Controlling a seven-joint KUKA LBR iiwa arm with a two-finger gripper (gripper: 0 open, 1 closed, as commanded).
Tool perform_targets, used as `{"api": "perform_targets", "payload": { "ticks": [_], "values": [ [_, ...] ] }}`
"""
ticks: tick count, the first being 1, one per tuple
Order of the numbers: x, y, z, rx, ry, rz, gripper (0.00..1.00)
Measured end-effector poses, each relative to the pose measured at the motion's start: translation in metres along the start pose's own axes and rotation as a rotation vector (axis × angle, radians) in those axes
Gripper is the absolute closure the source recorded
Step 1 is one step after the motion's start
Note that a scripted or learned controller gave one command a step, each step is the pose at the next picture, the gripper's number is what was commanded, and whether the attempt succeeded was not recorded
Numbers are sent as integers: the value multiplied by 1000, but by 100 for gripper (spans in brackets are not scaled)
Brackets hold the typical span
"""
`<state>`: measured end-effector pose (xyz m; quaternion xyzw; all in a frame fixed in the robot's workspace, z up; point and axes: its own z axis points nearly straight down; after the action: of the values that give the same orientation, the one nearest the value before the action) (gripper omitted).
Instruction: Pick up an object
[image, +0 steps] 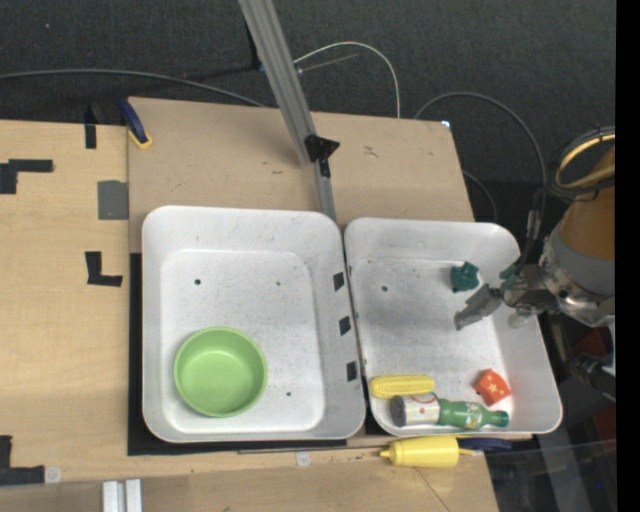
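Where the grey arm (585, 250) with its orange band reaches in from the right, its gripper (490, 298) is seen over the right bin (520, 345), near that bin's right wall and above its middle. Two dark fingers (470, 312) are pointed leftward into the bin; whether they are apart or together cannot be told, and nothing is seen between them.

Everything else is placed here relative to the right bin. Just above and left of the gripper, a small teal object (463, 276) is seen on the bin's floor — close to the fingers, though contact cannot be judged. Along the bin's near edge a yellow corn cob (402, 386) is laid flat, and just below it a green bottle (450, 412) with a white label is laid on its side, neck pointing right. A small orange-red block (491, 386) is found to the right of the corn, just above the bottle's neck. Outside the bin, just past its near rim, a yellow bottle (423, 452) is laid on the bench.

Touching the right bin's left wall is the left bin (240, 240) — in its near-left corner a green bowl (220, 372) is set upright. Behind both bins a grey metal pole (290, 90) is seen slanting up from the seam between them.
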<state>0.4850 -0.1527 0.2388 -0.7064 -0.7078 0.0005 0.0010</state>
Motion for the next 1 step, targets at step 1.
{"api": "perform_targets", "payload": {
  "ticks": [1],
  "values": [
    [0, 0, 0, 0, 0, 0, 0]
  ]
}}
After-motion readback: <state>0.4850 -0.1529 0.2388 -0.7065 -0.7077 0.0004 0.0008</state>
